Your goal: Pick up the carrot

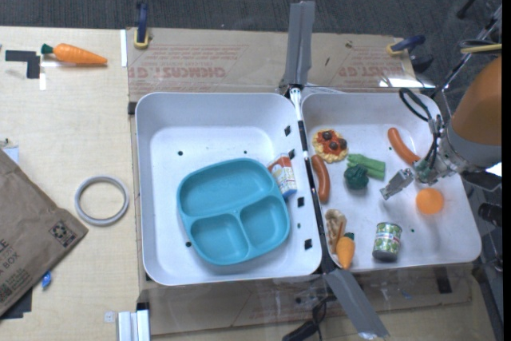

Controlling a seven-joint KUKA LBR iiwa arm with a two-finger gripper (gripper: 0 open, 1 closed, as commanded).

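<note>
Watching my gripper (397,186) over the right bin (463,251) | fingers too small to judge, grip unclear | arm (479,112) cut off at right edge | carrot (345,250) lies at bin's front-left corner, well apart.

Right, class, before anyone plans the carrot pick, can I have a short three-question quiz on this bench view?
1. True or false: the gripper is over the right bin.
2. Multiple choice: which thing lies nearest the gripper? A. the orange B. the green can C. the pizza toy
3. Short answer: how many carrots are in view, and where is each one?

Key
1. True.
2. A.
3. Two: a small carrot in the right bin's near corner, beside the wall next to the left bin, and a larger carrot on the wooden benchtop outside both bins.
</note>
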